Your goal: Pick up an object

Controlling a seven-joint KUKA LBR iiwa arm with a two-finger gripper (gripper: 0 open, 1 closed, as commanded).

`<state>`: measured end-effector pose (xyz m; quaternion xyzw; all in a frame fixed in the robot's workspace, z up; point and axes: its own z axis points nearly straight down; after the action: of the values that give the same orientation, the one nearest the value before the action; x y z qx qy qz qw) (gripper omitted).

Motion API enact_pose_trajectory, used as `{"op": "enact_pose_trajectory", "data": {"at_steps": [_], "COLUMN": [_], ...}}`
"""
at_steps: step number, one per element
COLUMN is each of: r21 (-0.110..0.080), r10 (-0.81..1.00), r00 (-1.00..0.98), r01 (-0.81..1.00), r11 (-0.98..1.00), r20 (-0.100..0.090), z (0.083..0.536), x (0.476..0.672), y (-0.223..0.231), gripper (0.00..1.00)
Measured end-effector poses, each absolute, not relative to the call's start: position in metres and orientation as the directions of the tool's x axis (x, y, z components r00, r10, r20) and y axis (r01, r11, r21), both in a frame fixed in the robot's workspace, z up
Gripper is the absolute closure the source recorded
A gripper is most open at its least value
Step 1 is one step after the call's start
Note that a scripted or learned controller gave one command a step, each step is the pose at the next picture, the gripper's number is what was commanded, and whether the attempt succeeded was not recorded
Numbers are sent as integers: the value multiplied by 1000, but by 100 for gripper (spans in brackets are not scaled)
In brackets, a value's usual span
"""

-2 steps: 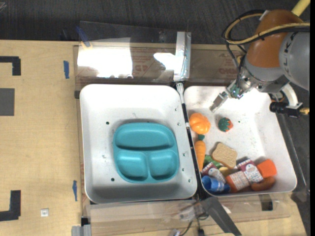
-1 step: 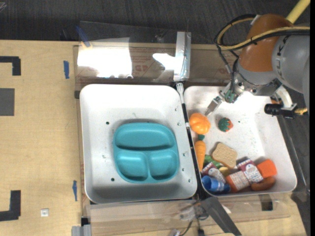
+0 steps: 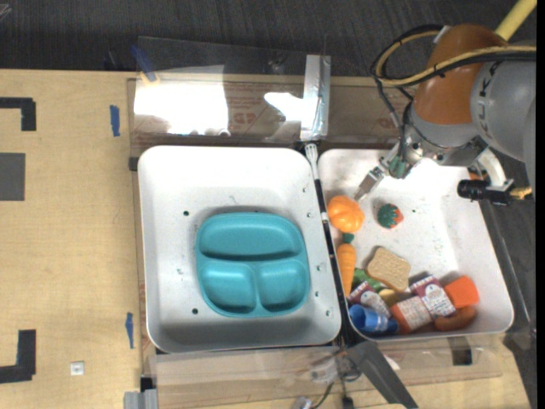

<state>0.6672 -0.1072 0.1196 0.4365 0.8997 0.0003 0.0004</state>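
Jaws (image 3: 368, 183) hang over the back of the right bin (image 3: 498, 254), how far parted I cannot tell and nothing visibly held, just above the orange pumpkin toy (image 3: 346, 214), beside the small green toy (image 3: 390, 216), while the left bin (image 3: 162, 228) holds a teal tray (image 3: 252, 262).

The arm (image 3: 485, 100) is cut off by the right edge of the frame, so its upper links cannot be inspected. The packets and toy foods heaped at the near end of the right bin (image 3: 502, 313) overlap one another, their labels too small to read. The blue item (image 3: 368, 318) there is partly buried and cannot be identified.
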Motion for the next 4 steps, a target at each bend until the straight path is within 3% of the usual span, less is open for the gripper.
{"op": "enact_pose_trajectory", "data": {"at_steps": [1, 2, 3, 4], "r21": [4, 6, 13, 13], "r10": [839, 999, 999, 1000], "r00": [-544, 41, 39, 20], "r01": [839, 999, 999, 1000], "r11": [544, -41, -39, -20], "r20": [-5, 0, -1, 2], "z": [88, 87, 100, 192], "x": [584, 594, 596, 670], "y": [-104, -107, -107, -47], "gripper": [0, 0, 100, 100]}}
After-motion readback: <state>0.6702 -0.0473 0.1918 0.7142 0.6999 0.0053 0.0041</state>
